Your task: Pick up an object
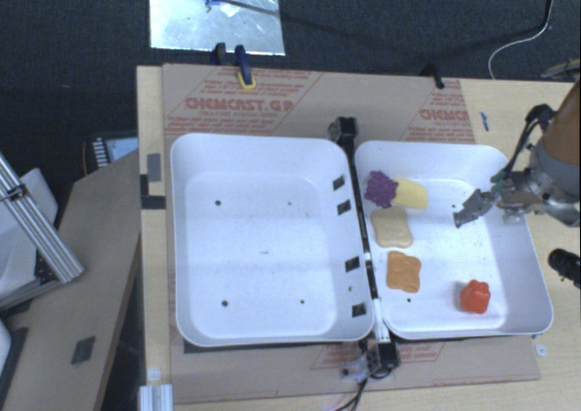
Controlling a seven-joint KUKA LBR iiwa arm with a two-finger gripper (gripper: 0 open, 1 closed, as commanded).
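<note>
Here, the grey two-finger gripper (474, 208) of the arm reaches in from the right and hangs above the right-hand shallow white plastic bin (522, 259), over bare floor near its upper right part. Whether its fingers are spread or pressed together cannot be told; nothing is seen between them. Five candidate objects lie in this bin, all apart from the gripper: a knobbly purple grape-like piece (381, 187) touching a pale yellow rounded block (411, 193) at upper left; just below these, a cream slab shaped like a slice of bread (392, 228); below that, an orange lobed piece (404, 271); and, near the lower right corner, a small red pepper-like object (474, 296). The left-hand white bin (182, 219) lies alongside, joined at the central divider. Judged from this arrangement, the task is at its start: no object is lifted or grasped, and the descent, closing and raising are all left to do
</note>
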